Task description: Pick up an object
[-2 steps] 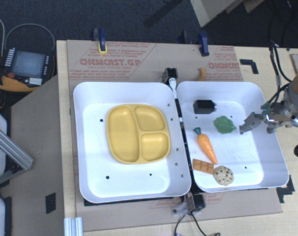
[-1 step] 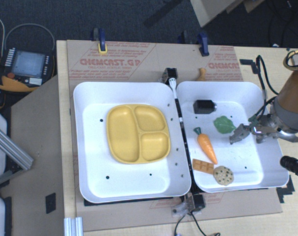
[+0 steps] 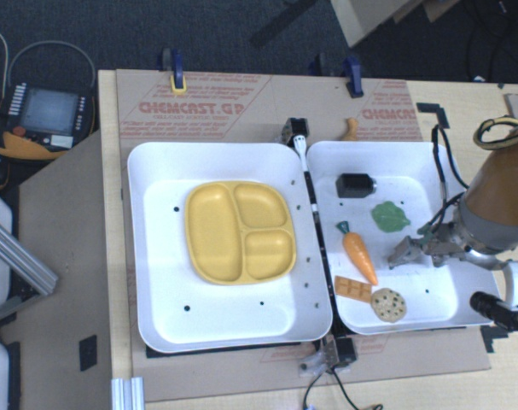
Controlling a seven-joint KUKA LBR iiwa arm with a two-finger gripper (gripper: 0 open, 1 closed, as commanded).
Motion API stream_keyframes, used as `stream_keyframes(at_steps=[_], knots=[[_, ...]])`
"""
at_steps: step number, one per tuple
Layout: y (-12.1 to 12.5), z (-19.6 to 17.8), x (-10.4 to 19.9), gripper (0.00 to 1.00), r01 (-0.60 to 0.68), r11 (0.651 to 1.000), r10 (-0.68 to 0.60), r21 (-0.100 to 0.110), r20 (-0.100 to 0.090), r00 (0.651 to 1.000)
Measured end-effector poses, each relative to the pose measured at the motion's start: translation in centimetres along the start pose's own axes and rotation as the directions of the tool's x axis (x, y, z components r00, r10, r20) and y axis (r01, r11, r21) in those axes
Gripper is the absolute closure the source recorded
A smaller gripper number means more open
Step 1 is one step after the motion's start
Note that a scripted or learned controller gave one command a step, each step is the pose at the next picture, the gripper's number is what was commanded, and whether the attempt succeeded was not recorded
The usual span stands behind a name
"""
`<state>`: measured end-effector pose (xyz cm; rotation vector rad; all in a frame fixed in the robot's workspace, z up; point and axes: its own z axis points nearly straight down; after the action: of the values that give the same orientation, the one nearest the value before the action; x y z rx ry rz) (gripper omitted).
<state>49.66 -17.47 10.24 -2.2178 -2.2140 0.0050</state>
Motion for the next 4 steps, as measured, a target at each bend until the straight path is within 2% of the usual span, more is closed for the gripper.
stream_keyframes(at_steps=[1, 2, 4], knots=[[-0.1, 1.9, 0.1, 0.0, 0.002, 1.0, -0.002, -0.003, 0.001, 1.0], [0.0, 0.8, 0.0, 1.0, 0.001, 1.0, -0.001, -0.008, 0.003, 1.0], [-0.9, -9.1, -0.4, 1.0, 0.002, 1.0, -0.002, -0.014, 0.007, 1.0]])
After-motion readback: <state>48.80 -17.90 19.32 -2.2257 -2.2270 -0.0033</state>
